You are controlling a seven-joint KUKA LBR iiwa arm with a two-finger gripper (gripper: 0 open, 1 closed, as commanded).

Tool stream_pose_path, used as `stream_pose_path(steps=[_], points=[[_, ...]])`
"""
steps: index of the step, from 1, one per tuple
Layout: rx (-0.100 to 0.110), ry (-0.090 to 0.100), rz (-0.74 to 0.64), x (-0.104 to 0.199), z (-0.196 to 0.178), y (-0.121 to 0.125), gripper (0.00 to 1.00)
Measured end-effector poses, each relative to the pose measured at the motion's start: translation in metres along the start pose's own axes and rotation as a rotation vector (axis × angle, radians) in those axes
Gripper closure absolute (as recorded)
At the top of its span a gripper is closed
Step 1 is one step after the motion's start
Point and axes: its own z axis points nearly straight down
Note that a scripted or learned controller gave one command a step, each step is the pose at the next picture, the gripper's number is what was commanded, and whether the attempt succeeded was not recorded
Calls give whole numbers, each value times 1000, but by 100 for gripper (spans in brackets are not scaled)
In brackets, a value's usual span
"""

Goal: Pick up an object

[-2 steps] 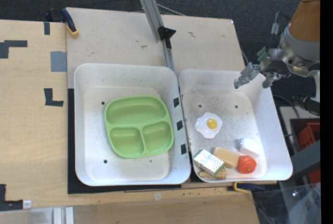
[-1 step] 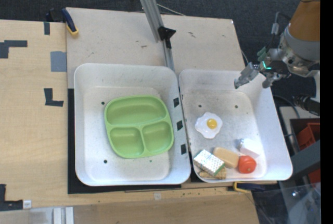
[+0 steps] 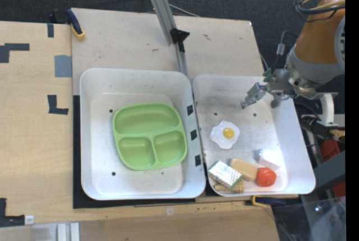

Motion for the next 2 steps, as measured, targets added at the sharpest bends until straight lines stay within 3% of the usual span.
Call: stream_pose_path(steps=[2], points=[[1,0,0,11,123,7,0]])
